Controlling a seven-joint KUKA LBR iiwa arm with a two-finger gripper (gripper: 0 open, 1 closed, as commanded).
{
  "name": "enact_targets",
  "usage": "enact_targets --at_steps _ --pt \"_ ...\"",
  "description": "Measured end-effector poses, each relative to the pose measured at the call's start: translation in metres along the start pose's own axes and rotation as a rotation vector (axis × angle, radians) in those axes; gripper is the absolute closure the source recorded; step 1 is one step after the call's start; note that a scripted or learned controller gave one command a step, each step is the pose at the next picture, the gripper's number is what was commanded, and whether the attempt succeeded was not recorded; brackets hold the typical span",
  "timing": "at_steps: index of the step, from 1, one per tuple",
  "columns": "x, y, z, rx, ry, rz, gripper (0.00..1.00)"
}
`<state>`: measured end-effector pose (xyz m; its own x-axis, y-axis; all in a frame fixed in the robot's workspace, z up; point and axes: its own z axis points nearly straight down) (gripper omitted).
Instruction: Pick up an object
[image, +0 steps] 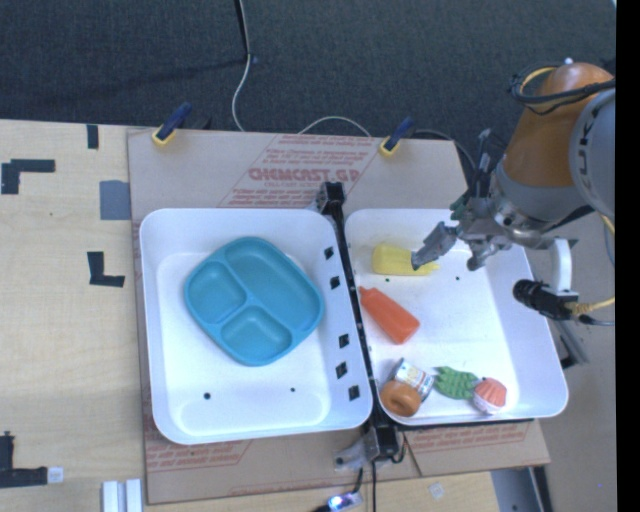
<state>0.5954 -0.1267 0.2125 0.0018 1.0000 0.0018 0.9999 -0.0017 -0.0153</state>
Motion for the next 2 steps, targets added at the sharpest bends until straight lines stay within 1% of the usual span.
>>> enact_targets --at_steps 1,2 --pt "0.000 0.003 -0.008 -0.014 -0.002 -0.003 0.00" --pt "0.000 0.003 0.036 -0.010 -0.002 -0.003 0.00"
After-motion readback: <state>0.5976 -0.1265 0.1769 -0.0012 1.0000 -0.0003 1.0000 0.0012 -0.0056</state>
